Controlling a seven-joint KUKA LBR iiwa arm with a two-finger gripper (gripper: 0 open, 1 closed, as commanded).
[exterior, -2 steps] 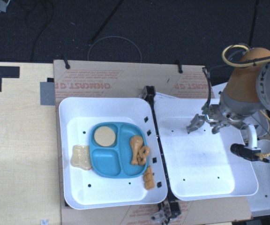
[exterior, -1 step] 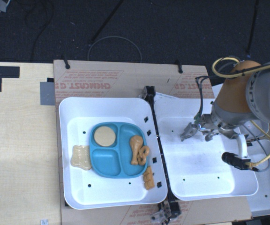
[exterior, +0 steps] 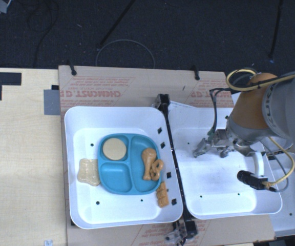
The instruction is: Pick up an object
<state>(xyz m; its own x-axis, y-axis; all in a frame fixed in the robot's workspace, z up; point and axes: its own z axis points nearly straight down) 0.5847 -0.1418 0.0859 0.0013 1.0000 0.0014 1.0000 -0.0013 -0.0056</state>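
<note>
Grey arm with orange band reaching from the right, low over the right shallow white bin (exterior: 224, 199).
Its jaws (exterior: 205, 148) hang over bare bin floor; whether apart or together, I cannot tell. The left shallow white bin (exterior: 81, 122) holds a blue divided plastic tray (exterior: 122, 181) carrying a round tan disc (exterior: 114, 148) and a tan pretzel-like piece (exterior: 151, 164); a pale bread-like slab (exterior: 88, 171) touches its left edge, a small tan chunk (exterior: 162, 195) lies at its lower right.

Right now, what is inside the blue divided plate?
The blue divided plate holds a round tan disc in its upper-left compartment and a brown drumstick-like piece with a pretzel shape in the right one. The lower-left compartment looks bare. Anything under the pieces is covered.
</note>
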